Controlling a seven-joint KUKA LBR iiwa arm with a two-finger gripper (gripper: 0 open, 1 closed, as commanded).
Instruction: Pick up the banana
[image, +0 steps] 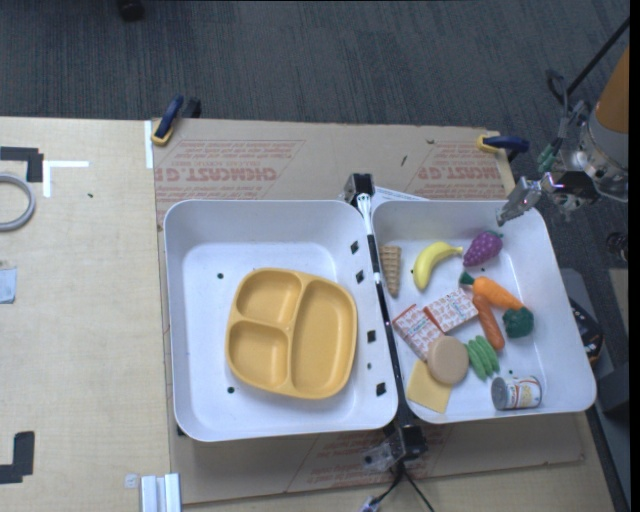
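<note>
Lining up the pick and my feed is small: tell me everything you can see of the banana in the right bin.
The banana is a small yellow toy, smooth and plastic-looking, in one unpeeled piece. It lies flat on the floor of the right bin, in the far half, curved from a lower end near the ice cream cone up to a tip pointing toward the purple grapes. It seems to touch neither, though the gaps are narrow. The gripper hovers at the bin's far rim, beyond the grapes, apart from it.
</note>
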